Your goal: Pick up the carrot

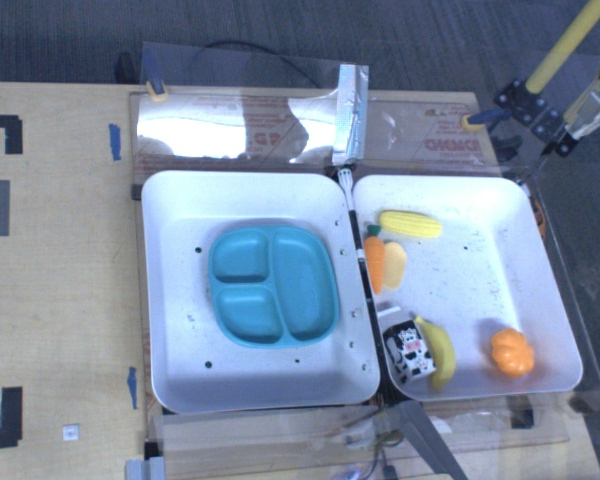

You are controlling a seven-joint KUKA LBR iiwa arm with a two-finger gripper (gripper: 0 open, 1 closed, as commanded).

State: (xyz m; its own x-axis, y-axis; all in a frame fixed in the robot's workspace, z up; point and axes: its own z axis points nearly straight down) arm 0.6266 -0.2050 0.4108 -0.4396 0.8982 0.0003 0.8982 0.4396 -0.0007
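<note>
Carrot lies in right bin, hard against its left wall, long axis running near-to-far, green top at far end. Pale piece touches its right flank; corn just beyond. Open floor lies rightward. Claw state: cannot tell.

One fixed camera looks down at a slant from above the bench, taking in both white bins.
</note>
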